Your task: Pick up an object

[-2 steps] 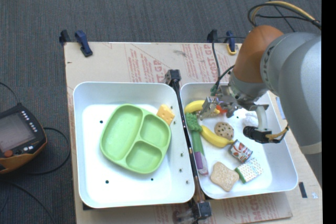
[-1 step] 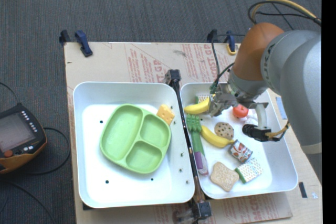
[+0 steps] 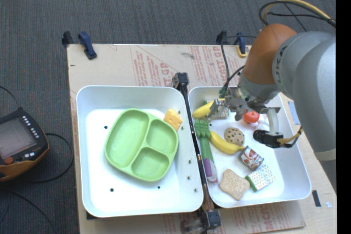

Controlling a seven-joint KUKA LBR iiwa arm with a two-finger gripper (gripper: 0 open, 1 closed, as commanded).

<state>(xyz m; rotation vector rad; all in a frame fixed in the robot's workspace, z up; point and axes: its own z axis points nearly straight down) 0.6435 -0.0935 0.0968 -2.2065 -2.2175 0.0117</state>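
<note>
My gripper [image 3: 221,109] hangs low over the back left corner of the right bin [image 3: 296,186], under the grey arm with its orange band. A small yellow piece [image 3: 202,110] lies right at its left side; whether they touch is unclear. Close by in this bin are a red tomato [image 3: 251,116], a cookie [image 3: 234,135], a banana [image 3: 224,143], a small can [image 3: 251,158], a slice of toast [image 3: 234,183] and a green-and-white packet [image 3: 261,177]. A green toy [image 3: 202,132] and a purple marker [image 3: 209,166] lie along the bin's left wall.
The left bin [image 3: 90,183] holds a green divided plate [image 3: 142,144] and a yellow cheese wedge [image 3: 173,118] at the plate's back right. A black cable fitting [image 3: 270,138] hangs from the arm over the right bin. A handheld controller [image 3: 19,142] sits on the floor at far left.
</note>
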